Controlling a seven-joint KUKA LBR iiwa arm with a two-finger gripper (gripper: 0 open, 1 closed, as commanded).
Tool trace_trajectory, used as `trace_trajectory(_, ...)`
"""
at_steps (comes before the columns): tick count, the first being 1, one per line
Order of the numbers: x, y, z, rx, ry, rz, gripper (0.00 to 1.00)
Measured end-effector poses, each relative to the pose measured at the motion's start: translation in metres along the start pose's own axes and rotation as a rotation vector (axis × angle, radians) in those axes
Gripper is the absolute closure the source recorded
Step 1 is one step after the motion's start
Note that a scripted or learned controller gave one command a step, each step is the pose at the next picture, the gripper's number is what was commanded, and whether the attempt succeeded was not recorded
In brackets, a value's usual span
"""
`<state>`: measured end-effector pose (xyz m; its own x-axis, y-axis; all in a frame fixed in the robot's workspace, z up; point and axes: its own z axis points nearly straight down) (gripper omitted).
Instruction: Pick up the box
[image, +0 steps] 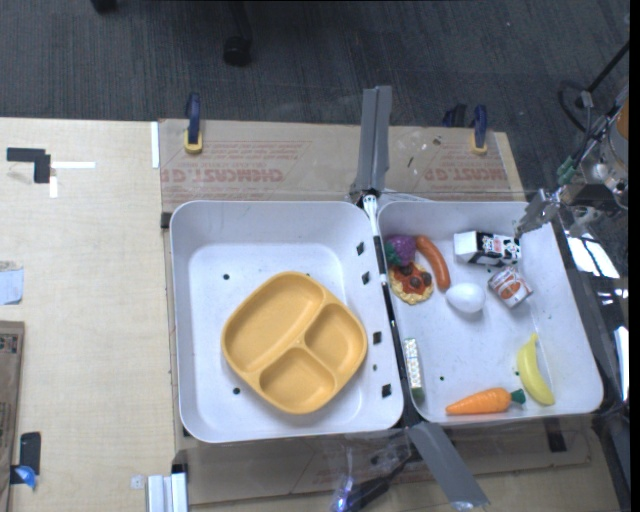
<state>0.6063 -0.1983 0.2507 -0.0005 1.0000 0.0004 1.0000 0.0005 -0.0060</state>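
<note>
Small white-and-black carton box (486, 246) is seen lying on its side near the back edge of the right bin (570, 330), just beside the soup can (510, 288) and egg (465, 298). Claw (535, 212) is poised at the bin's back right corner, close to the box, probably for approach. Claw opening can't be told; nothing is seen held. Arm is cut off at the right edge. Box print is unreadable.

"CHEMCOT'S" printed upside-down on cardboard (262, 165) behind bins, twice.
</note>
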Motion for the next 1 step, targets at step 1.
trace_trajectory(1, 0.0331, 0.0065, 0.1319, 0.001, 0.001, 0.082, 0.0)
